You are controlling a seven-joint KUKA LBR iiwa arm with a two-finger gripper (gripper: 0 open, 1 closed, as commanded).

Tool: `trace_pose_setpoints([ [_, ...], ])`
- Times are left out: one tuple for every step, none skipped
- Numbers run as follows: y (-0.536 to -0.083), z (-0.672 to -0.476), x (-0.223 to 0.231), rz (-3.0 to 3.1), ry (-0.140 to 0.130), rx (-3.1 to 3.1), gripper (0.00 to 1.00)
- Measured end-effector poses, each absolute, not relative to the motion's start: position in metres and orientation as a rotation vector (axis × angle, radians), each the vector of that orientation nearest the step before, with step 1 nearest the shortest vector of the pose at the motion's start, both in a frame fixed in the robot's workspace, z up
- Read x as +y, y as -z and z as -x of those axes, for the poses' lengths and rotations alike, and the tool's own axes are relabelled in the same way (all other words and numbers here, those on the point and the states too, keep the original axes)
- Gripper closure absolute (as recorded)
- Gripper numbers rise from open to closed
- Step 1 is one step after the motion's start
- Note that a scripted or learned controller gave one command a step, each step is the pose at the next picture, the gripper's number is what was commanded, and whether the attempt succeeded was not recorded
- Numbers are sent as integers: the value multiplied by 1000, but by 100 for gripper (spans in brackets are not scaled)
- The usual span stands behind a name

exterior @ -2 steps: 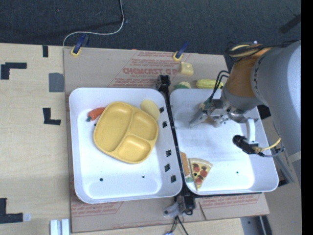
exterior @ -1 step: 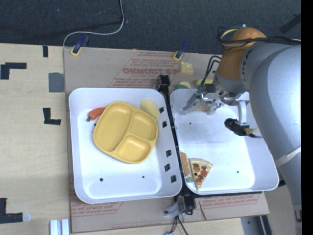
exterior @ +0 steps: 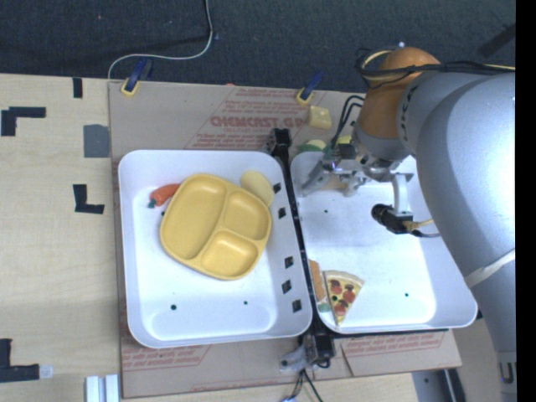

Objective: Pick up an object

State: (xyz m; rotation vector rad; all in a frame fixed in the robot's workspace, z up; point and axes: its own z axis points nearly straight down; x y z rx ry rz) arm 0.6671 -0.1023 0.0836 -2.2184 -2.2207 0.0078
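Near edge of right bin: a pizza slice lies flat against the divider side, point toward the front, well apart from the tool; left bin holds a yellow divided plate lying tilted on the bin floor, an orange carrot-like piece peeking out at its far-left edge, a pale yellow rounded item touching its far-right corner; further back in the right bin, the tool sits low at the far-left corner, close to the divider; whether it is spread or pressed together cannot be told from here, the wrist hardware hides it; a small greenish-yellow item lies just beside the tool at the bin's far rim; beyond that, a pale yellow block rests on the cardboard-covered table, near the tool but outside the bin; grey arm fills the right side.
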Motion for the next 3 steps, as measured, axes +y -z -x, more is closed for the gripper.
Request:
trace_pose_setpoints([
  [-84, -667, -97, 2220, -8, -2219, 0],
  [-84, -667, -107, 2218, -6, -2219, 0],
  [-84, -651, -95, 2220, -4, -2222, 0],
])
